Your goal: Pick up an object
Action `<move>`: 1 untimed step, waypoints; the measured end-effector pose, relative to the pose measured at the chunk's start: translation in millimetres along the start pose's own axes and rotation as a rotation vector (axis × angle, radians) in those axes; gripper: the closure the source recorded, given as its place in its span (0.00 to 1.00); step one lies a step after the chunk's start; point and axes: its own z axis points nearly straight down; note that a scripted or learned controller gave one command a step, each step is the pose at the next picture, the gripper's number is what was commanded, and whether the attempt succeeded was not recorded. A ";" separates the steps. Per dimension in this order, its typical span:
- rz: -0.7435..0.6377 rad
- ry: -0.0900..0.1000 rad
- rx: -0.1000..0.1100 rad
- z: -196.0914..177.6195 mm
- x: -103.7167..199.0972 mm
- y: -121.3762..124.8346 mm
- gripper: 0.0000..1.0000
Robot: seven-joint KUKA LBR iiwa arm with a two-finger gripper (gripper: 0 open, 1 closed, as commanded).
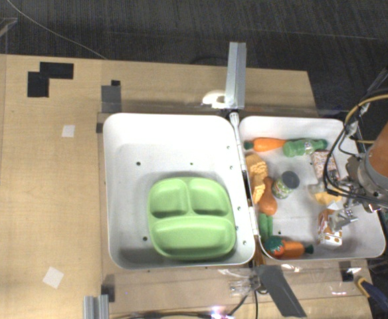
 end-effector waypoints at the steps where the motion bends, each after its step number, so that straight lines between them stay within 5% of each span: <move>1: -0.017 0.001 -0.002 0.3 0.1 -1.9 0.00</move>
